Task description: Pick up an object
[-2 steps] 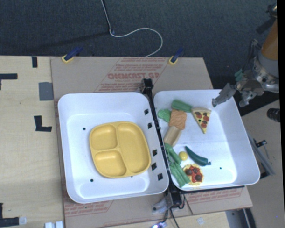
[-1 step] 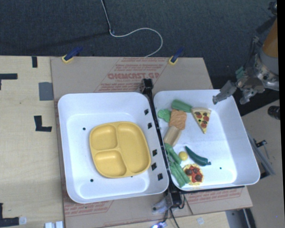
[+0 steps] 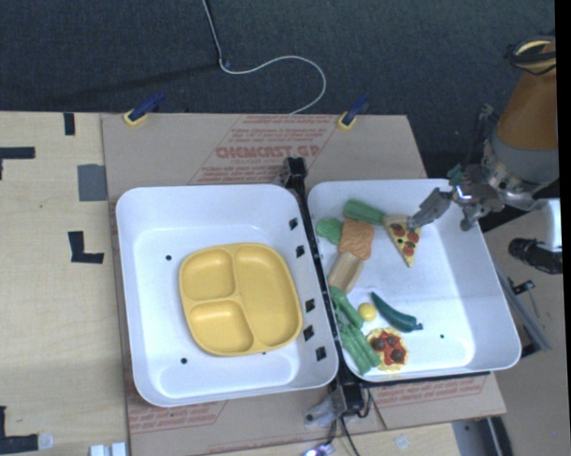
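one pincer tip touches the pizza slice in the right bin.

Red print runs across the cardboard sheet under the two bins; its largest line seems to read "CHEMCAST GP", upside down, and the smaller lines beside it are too blurred to read
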